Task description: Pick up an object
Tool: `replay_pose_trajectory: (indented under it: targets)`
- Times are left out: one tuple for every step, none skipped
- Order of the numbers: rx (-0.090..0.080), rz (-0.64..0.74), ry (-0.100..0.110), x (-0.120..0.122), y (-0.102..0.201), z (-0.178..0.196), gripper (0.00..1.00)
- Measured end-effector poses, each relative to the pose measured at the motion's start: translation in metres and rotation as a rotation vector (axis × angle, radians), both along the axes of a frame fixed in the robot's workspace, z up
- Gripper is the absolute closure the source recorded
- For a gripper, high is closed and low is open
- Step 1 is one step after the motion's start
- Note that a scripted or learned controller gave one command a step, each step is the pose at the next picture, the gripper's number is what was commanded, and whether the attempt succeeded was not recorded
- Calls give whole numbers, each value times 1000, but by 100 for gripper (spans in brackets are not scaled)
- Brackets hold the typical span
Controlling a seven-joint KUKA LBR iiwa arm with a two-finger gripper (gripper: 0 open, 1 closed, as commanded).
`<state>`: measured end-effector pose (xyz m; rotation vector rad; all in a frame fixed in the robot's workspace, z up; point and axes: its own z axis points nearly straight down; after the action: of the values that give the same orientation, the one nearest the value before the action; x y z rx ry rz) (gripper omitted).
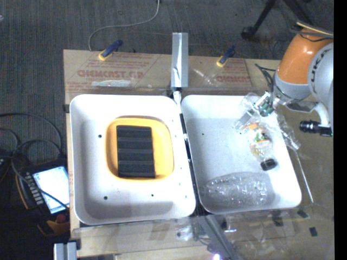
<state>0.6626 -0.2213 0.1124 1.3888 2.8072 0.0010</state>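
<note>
Clear bag [238, 188], crumpled, lies flat at near edge of right bin [217, 145]. Small black block [268, 164] just beyond it, toward right wall. Gripper [259, 124] over same bin's far right part, above floor, clear of bag; its tips blur w/ shiny bits, can't tell state. Arm [303, 64] enters from right. Left bin [87, 145] holds yellow tray [140, 148] w/ black ribbed pad [135, 151] in it.

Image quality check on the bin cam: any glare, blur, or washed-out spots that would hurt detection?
Camera view: the white bins read bright, with little surface detail; the clear crumpled plastic in the right bin shows speckled glints and blends into the white floor; the gripper looks soft and cluttered against the bin; the yellow tray with its black insert stands out crisply; the surrounding floor is dim.
</note>
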Motion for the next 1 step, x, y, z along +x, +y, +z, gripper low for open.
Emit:
replay_pose_trajectory:
  targets:
    - [2, 3, 2, 0, 0, -10, 100]
